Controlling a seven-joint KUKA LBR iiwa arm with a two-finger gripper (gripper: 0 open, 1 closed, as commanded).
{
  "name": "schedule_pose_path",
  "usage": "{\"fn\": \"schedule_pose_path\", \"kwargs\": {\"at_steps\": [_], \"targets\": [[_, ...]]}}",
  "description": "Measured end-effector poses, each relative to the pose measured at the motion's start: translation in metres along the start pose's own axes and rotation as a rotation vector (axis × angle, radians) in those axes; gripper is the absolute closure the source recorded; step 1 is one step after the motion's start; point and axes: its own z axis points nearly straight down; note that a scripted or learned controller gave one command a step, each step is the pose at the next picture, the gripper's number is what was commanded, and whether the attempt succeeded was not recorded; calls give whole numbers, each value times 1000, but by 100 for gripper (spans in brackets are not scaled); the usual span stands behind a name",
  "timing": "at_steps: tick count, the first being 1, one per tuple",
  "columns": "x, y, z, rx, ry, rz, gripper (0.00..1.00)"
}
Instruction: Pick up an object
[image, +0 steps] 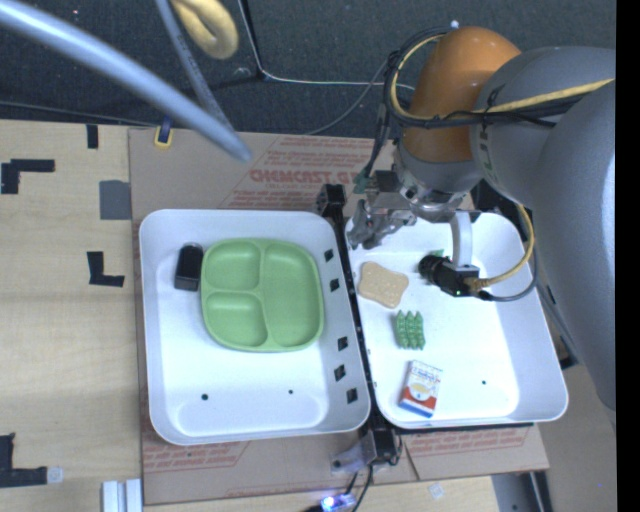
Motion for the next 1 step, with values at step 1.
{"fn": "schedule_pose_path", "kwargs": {"at_steps": [1], "targets": [[53, -1, -5, -1, 1, -1, 100]]}}
